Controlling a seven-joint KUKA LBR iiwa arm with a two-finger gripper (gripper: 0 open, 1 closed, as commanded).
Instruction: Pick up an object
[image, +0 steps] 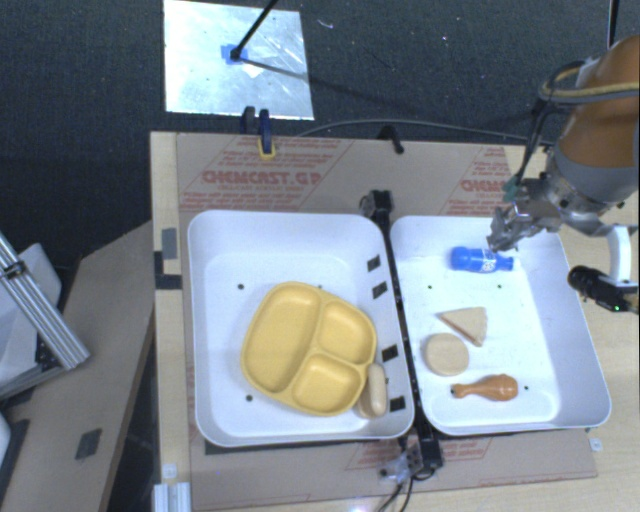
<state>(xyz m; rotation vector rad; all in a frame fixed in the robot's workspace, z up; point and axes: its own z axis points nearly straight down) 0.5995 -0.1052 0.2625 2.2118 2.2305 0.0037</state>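
Camera view | jaws (500, 240) above blue bottle (479, 260), right bin (570, 330) | grip state: cannot tell

dark carpet-like floor (80, 110), perhaps a shiny metal sheet (238, 58)

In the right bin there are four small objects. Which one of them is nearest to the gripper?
The blue object, at the far side of the right bin. The gripper hangs just above it; the three tan pieces lie nearer the camera.
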